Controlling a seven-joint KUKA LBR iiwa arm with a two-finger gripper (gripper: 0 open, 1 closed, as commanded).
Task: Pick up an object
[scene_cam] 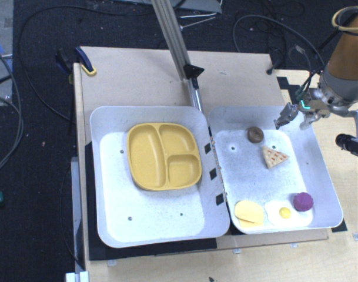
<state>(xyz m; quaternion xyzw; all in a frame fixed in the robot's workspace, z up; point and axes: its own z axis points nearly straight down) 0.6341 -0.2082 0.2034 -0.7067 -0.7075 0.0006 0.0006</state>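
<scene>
Camera view, left to right: I see the yellow three-compartment plastic tray point(164, 156) lying in the left white bin point(108, 216), broad and stiff, poor for a two-finger pinch except at its rim. In the right white bin point(325, 181) lie a small brown round piece point(255, 135), a tan wedge with red marks point(274, 157), a pale yellow oval slab point(249, 211), a white fried-egg toy point(283, 212) and a purple ball point(303, 201). All look light and rigid. I judge the wedge easiest, pinched across its flat sides; the ball may roll. My gripper point(297, 117) hovers above the bin's far right corner, fingers spread, holding nothing.
</scene>
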